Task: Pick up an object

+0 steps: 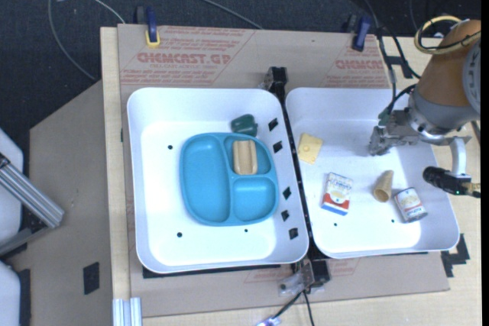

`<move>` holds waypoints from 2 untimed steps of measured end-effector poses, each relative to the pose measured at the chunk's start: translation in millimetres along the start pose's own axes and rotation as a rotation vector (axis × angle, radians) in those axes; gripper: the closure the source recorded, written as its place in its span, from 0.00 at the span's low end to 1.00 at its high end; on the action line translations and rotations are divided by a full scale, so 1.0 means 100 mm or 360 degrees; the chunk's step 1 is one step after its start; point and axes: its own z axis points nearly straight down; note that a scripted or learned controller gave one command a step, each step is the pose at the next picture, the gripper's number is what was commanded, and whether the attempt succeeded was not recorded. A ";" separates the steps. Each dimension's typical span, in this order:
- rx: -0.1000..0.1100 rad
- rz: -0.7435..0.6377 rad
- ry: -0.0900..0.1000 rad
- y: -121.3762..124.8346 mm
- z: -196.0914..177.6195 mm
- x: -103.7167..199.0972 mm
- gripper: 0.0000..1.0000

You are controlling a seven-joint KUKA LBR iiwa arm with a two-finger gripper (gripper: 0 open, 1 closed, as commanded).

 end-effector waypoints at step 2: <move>-0.0011 0.0003 -0.0007 -0.02 -1.25 -0.12 1.00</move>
